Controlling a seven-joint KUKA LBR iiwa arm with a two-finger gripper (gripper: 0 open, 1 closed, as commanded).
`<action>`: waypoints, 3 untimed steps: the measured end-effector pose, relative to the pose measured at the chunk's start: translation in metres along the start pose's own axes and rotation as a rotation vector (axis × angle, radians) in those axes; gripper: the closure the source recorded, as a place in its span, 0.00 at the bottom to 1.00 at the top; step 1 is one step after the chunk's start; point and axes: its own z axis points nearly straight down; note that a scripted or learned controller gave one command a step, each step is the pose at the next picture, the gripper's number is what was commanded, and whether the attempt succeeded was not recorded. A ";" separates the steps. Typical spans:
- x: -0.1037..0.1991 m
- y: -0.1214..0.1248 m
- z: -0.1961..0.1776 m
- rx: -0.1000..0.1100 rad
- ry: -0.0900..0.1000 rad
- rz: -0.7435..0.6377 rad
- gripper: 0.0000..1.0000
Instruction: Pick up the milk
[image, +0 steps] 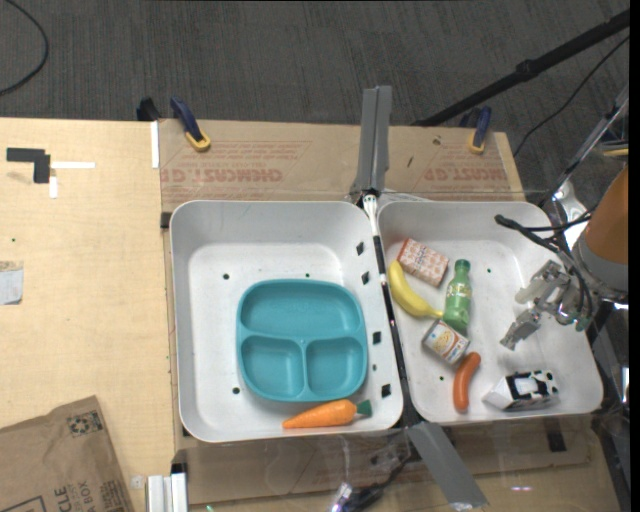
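The milk (522, 391) is a small white carton with black cow patches, lying on its side in the front right corner of the right bin (500, 222). My gripper (531, 309) hangs over the right side of that bin, a little behind the milk and apart from it. Its fingers stand open with nothing between them.
The right bin also holds a red-and-white box (423, 262), a banana (408, 291), a green bottle (458, 295), a small can (445, 343) and a sausage (463, 381). In the left bin (200, 300) lie a teal divided plate (301, 339) and a carrot (323, 414).
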 end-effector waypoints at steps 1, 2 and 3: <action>0.045 -0.029 0.011 -0.008 -0.019 -0.004 0.00; -0.029 0.020 0.016 0.001 -0.001 0.080 0.00; -0.056 0.037 0.016 0.000 -0.002 0.162 0.00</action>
